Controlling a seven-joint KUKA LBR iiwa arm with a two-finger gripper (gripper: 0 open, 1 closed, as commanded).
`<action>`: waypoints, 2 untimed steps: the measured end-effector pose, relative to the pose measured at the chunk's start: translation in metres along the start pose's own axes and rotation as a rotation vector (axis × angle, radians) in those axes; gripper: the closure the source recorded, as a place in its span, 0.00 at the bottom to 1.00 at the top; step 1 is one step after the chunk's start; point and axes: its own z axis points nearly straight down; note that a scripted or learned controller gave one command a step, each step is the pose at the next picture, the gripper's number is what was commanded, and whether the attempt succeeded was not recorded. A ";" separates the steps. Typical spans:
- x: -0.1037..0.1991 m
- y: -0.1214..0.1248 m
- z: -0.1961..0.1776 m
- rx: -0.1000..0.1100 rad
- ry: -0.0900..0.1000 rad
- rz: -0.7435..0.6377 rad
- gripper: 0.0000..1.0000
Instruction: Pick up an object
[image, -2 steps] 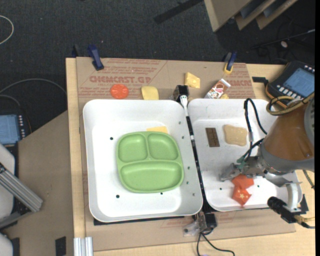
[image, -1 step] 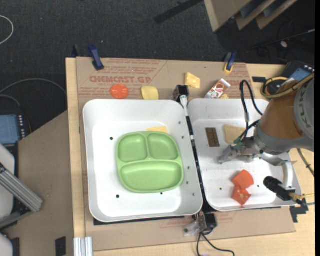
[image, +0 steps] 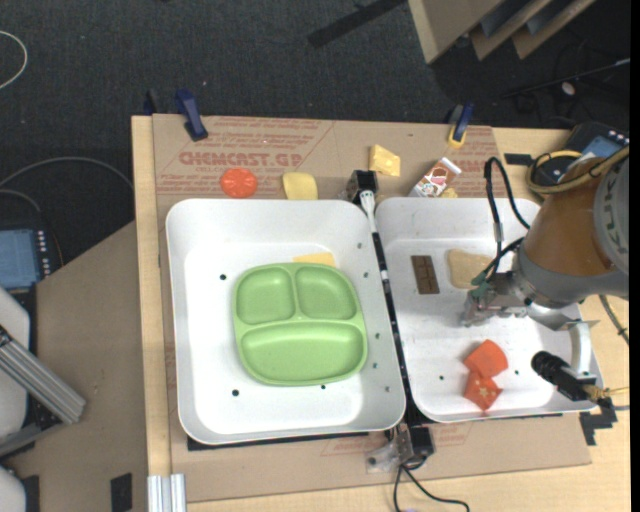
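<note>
In the right bin (image: 440, 390) lie a brown rectangular block (image: 425, 274), a tan flat piece (image: 466, 265) and two orange-red pieces (image: 485, 373) near the front. The arm comes in from the right with its orange band over the bin's right side. My gripper (image: 482, 303) points down over the middle of the right bin, just right of the brown block, below the tan piece and above the orange-red pieces. Nothing is visible between its fingers.
The left bin (image: 200, 370) holds a green divided plate (image: 298, 323) with a yellow piece (image: 315, 259) at its far edge. On the board behind the bins lie an orange disc (image: 238, 182), yellow pieces (image: 299, 185), a small carton (image: 434, 180) and blue clamps (image: 190, 113).
</note>
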 end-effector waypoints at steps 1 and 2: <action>0.000 0.000 0.001 0.001 0.000 0.000 0.00; -0.007 -0.038 0.011 0.011 0.005 0.002 0.00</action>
